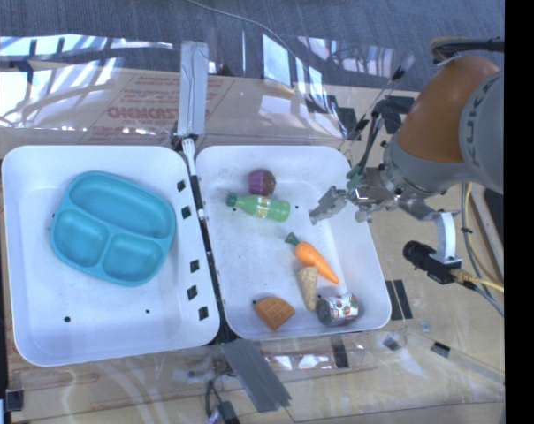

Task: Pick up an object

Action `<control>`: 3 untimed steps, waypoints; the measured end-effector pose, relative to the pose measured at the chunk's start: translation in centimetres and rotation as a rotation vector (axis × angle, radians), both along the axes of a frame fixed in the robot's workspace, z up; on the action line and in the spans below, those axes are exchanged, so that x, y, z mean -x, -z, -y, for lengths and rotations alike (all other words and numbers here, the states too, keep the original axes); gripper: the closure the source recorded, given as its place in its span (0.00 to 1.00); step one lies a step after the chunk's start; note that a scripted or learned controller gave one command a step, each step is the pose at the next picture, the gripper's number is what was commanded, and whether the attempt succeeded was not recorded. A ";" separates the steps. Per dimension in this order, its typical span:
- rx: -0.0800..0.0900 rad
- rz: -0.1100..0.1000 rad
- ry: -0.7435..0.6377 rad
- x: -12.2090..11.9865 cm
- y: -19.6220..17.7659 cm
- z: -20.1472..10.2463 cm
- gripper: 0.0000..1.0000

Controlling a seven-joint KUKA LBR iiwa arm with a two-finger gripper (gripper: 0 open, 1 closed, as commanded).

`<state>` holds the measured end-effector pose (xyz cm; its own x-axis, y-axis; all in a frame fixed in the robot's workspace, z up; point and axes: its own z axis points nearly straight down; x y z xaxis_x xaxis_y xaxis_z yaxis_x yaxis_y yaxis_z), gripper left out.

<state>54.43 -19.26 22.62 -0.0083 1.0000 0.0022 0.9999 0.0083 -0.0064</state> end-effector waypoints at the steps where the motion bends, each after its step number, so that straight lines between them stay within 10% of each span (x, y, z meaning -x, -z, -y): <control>1: -0.002 -0.006 0.000 -0.3 10.2 1.6 0.00; 2: 0.001 0.004 0.000 -0.1 13.4 -0.3 0.00; 3: 0.001 0.002 -0.004 -0.1 12.5 -0.2 1.00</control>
